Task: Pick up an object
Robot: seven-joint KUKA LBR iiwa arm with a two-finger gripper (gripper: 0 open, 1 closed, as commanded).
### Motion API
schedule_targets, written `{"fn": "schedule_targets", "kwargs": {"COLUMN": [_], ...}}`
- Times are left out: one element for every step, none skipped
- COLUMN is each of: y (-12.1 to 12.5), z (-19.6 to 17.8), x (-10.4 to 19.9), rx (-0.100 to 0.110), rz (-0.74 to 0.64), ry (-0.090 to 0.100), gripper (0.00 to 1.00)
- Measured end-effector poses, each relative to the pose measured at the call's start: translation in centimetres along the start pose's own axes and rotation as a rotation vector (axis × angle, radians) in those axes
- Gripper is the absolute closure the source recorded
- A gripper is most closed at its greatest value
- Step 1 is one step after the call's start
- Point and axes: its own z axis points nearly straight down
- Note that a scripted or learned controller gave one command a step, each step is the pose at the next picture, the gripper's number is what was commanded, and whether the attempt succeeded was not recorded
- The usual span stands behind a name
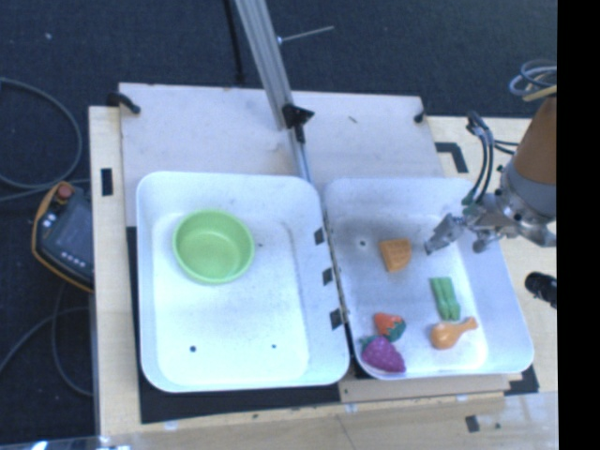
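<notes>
The right bin [375, 204] holds several toy foods. An orange wedge [396, 254] lies near its middle. A green pod [444, 298] sits to the right of it, with an orange drumstick [452, 332] below. A red strawberry [388, 325] and purple grapes [383, 354] lie at the bin's front edge. My gripper [459, 235] hangs over the right bin's upper right part, right of the orange wedge and above the green pod. Its fingers look spread apart with nothing between them.
The left bin [234, 345] holds a light green bowl [214, 246] at its upper left. A metal pole [267, 59] slants up from between the bins. A yellow-edged pendant [64, 234] lies off the bench at the left.
</notes>
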Motion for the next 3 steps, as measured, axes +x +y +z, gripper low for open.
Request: {"fn": "schedule_targets", "kwargs": {"y": [0.0, -0.1, -0.2], "z": [0.0, 5.5, 10.8], "x": [0.0, -1.1, -1.3], "rx": [0.0, 0.005, 0.006], "rz": [0.0, 0.004, 0.005], "ry": [0.0, -0.002, -0.001], "gripper": [0.0, 0.0, 0.0]}}
